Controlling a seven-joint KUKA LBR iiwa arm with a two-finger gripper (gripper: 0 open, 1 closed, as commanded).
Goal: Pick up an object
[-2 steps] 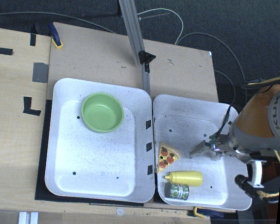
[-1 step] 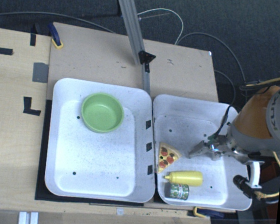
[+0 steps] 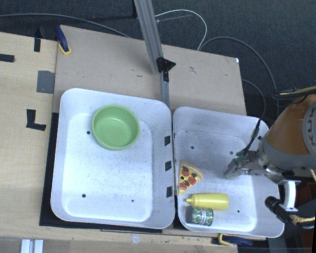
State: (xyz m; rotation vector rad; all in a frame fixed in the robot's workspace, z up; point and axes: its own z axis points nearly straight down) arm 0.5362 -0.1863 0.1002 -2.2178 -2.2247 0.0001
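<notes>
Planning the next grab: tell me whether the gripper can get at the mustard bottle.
Probably yes. The gripper hangs in the same bin, up and right of the mustard bottle, with bare floor between; a can touches its lower side.

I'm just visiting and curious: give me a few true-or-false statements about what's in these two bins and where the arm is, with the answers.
1. The green bowl sits in the left bin. True.
2. The pizza slice lies in the left bin. False: it lies in the right bin.
3. The yellow bottle lies on its side beside a small can. True.
4. The tool is touching the green bowl. False: it is over the right bin, apart from the bowl.
</notes>
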